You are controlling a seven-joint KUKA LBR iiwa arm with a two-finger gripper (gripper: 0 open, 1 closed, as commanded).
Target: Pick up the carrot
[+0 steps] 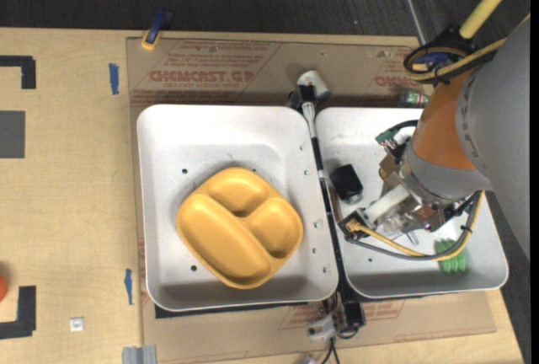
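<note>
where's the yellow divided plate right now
The yellow divided plate lies in the left bin in the camera view, near its middle, across the central divider from the arm's pincer in the right bin.

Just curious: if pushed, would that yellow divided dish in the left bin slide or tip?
Probably slide: the yellow dish sits wide and low on the left bin's smooth floor. It looks like moulded plastic, so likely stiff and light.

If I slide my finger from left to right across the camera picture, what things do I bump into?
Left white bin → yellow divided plate → small black block in the right white bin → the robot's hand → green piece.
</note>
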